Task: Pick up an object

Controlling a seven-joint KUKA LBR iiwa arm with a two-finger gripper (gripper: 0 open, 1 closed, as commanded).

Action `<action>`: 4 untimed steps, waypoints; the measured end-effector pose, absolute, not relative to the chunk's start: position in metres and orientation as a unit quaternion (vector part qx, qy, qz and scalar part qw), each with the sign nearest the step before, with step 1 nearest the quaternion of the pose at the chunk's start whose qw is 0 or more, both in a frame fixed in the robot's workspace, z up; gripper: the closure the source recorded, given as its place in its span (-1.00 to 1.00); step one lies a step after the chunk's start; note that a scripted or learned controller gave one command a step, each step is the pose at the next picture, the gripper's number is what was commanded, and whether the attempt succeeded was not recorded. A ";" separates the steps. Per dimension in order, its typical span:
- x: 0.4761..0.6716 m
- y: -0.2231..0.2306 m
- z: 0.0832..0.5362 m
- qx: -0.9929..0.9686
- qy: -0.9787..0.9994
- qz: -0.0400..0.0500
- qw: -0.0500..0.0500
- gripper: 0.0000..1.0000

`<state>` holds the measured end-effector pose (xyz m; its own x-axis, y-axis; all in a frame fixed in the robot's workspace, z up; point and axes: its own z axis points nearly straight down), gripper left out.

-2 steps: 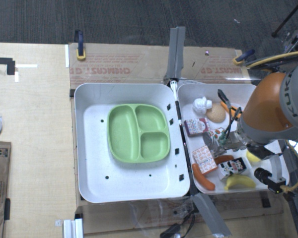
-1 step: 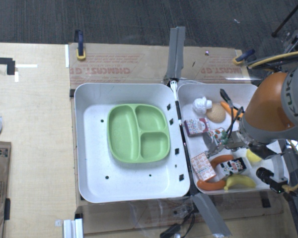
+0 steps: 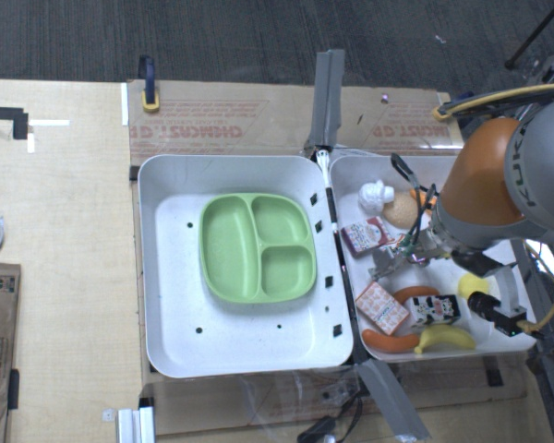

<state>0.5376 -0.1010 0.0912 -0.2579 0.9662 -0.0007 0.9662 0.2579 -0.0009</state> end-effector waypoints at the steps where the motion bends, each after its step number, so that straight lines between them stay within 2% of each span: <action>1: 0.599 -0.106 0.092 -0.583 -0.813 0.000 0.000 -1.00; 2: 0.600 -0.106 0.102 -0.582 -0.813 0.001 -0.001 1.00; 3: 0.643 -0.051 0.207 -0.509 -0.861 0.001 0.000 1.00; 4: 0.655 -0.070 0.336 -0.531 -0.847 0.001 -0.001 1.00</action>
